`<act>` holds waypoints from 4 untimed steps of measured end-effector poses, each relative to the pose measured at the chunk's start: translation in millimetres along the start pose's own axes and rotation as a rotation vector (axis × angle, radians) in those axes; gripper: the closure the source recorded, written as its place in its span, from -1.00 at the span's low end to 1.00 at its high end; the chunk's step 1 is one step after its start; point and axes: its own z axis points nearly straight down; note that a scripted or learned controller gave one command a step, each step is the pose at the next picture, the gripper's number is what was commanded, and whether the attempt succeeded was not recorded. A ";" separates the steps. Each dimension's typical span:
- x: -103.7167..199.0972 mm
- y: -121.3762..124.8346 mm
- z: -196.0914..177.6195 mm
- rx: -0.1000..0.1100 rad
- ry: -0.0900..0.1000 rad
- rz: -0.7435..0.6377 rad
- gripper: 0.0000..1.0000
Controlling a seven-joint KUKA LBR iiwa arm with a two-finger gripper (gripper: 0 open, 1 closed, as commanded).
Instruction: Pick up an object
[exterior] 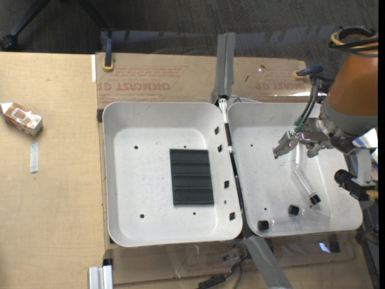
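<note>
Clear tube (304, 184) slants lengthwise, cap end down-right.

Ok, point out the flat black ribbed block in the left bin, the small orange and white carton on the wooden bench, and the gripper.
Flat black ribbed block (192, 177): camera view, its middle rib.
Small orange and white carton (23, 119): camera view, its top face.
Gripper (296, 142): camera view, between its fingertips.

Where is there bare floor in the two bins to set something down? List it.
Left bin: bare floor on every side of the black ridged block, widest between it and the left wall. Right bin: bare along the divider side. Crowded lower right, with the clear tube, two small black pieces and the hand.
</note>
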 end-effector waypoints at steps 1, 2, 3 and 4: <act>-45.8 24.9 71.8 0.001 0.000 -0.004 -1.00; -81.7 41.3 120.2 -0.002 0.000 -0.004 -1.00; -82.8 41.0 111.1 -0.001 -0.001 -0.001 1.00; -40.4 85.8 32.5 -0.003 -0.001 -0.033 1.00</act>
